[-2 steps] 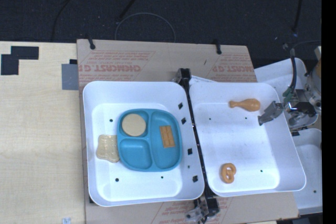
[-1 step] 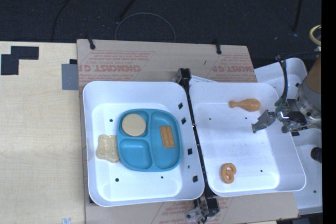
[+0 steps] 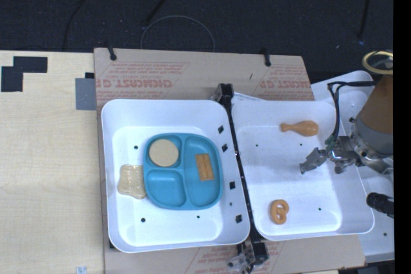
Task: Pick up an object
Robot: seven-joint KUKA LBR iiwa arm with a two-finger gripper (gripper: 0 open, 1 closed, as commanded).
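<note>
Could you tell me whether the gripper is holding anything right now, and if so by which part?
Nothing is held: the gripper hangs over bare floor of the right bin, apart from the drumstick and pretzel.

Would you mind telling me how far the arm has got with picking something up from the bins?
Nothing looks picked yet. The tool hangs over the right bin, between the drumstick-shaped toy and the pretzel-shaped toy, touching neither. The blue divided tray in the left bin holds its round and rectangular pieces, untouched. Left to do: descend on one item, grasp and lift.
</note>
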